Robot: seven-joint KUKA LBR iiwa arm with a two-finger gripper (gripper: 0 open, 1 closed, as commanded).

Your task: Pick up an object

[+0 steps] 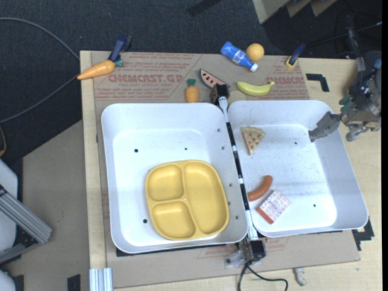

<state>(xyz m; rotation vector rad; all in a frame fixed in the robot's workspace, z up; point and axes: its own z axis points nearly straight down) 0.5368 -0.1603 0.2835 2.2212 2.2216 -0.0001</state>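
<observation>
The right bin [306, 174] holds a pizza slice [252, 138] near its far left, and a red sausage [260, 188] and a red-and-white packet [274, 206] at its near left. My gripper [337, 130] hovers over the bin's far right rim, well apart from all three. Its two fingers are spread, so it is open, with nothing between them.
A yellow divided plate [187, 199] lies in the left bin [157, 132]. Beyond the bins on the board lie a carrot [97, 70], a watermelon slice [209, 77], a banana [254, 88], a blue bottle [237, 56] and an orange [255, 51].
</observation>
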